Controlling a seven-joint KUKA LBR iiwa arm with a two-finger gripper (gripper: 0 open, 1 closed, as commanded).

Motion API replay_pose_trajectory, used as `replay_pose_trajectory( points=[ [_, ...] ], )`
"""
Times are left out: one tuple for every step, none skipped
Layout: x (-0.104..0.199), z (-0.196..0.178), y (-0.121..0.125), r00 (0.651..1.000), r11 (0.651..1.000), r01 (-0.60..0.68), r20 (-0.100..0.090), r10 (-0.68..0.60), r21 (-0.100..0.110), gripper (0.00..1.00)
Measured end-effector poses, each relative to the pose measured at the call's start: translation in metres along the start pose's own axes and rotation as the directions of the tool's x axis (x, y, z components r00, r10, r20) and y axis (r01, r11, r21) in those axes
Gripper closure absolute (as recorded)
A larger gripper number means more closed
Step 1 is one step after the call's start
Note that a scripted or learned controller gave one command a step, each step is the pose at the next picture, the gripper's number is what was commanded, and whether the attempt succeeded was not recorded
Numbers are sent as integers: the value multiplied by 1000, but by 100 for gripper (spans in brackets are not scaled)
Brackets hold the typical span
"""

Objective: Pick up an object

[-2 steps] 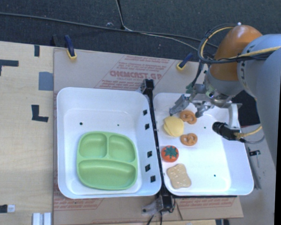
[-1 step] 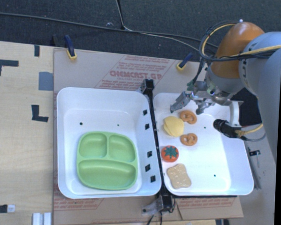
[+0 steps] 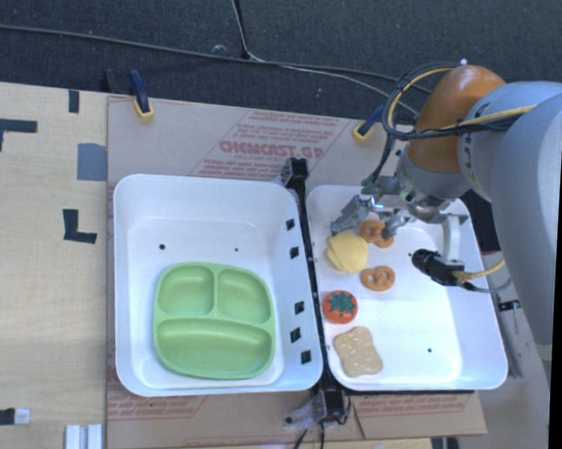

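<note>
1. Judged the far pretzel [image 3: 378, 235] the likely pick, since the gripper [image 3: 375, 220] hung right over it. Found it in the far part of the right bin [image 3: 449, 326], partly hidden by the tool.
2. Could not tell how wide the gripper stood, nor whether it touched the pretzel. Saw nothing clearly held, so counted the pick as not yet done.
3. Noted the lemon [image 3: 347, 253] just beside the pretzel, on the side toward the bins' shared wall. Close enough, probably, to get nudged on a descent, and round enough to roll.
4. Saw a second pretzel [image 3: 378, 278] nearer the camera, apart from both. Flat and small like the first, so likely hard to grip unless taken low, at the bin floor.
5. Farther down lay a tomato [image 3: 341, 306] and a slice of bread [image 3: 358, 351], strung along the same wall. Left the bin's right half bare, which probably suited the arm [image 3: 512, 128], reaching in from that side.
6. Found a green plate [image 3: 215, 321] in the left bin [image 3: 141, 212], flat, well apart from the gripper and of no concern to this pick.
7. Guessed the shallow walls were there to keep loose items in reach after a failed grab.
</note>
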State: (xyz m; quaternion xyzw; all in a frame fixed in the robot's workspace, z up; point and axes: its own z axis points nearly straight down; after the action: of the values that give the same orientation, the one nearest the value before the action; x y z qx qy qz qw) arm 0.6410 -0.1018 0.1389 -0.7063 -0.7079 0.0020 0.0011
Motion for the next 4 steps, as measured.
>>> replay_pose_trajectory(
  points=[
    [1, 54, -1, 1000, 1000, 0, 0, 0, 1, 0],
    [0, 39, 1, 1000, 1000, 0, 3, 0, -9, 100],
    [6, -5, 4, 1000, 1000, 0, -1, 0, -7, 100],
    [7, -49, 10, 1000, 1000, -1, -1, 1, -6, 100]
  ],
)
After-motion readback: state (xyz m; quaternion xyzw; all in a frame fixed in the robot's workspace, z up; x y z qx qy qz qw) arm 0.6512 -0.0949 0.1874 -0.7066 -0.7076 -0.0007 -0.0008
